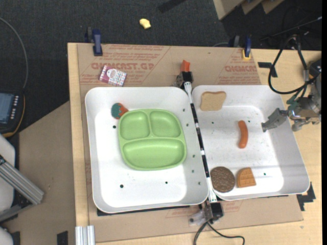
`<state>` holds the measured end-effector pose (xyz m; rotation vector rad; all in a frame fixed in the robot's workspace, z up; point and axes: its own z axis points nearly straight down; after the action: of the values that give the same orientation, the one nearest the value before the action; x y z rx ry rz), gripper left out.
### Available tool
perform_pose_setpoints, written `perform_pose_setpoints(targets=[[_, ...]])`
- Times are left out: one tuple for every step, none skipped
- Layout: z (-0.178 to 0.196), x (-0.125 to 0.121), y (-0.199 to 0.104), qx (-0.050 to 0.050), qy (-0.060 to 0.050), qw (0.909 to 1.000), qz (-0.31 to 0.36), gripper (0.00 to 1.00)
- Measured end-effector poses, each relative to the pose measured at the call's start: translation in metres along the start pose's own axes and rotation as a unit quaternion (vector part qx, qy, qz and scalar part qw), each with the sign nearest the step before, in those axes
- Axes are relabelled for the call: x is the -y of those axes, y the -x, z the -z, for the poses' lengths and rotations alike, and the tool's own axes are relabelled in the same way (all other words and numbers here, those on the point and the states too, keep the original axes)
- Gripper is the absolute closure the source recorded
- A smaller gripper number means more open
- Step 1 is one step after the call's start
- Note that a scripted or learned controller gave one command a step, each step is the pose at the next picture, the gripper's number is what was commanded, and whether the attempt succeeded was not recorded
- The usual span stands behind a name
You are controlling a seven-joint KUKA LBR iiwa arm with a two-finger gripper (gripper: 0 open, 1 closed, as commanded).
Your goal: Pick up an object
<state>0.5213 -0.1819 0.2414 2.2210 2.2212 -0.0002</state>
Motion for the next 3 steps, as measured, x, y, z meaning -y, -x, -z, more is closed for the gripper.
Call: perform_pose_setpoints(targets=[[-0.165,-0.028,-0.014,-0.001,-0.002,1.0,0.001,0.0],[-0.157,-0.059,-0.063,0.0,0.002,1.0,0.003,0.0],[-0.146,-0.058,-0.059,0.001,0.002,1.0,0.0,1.0]])
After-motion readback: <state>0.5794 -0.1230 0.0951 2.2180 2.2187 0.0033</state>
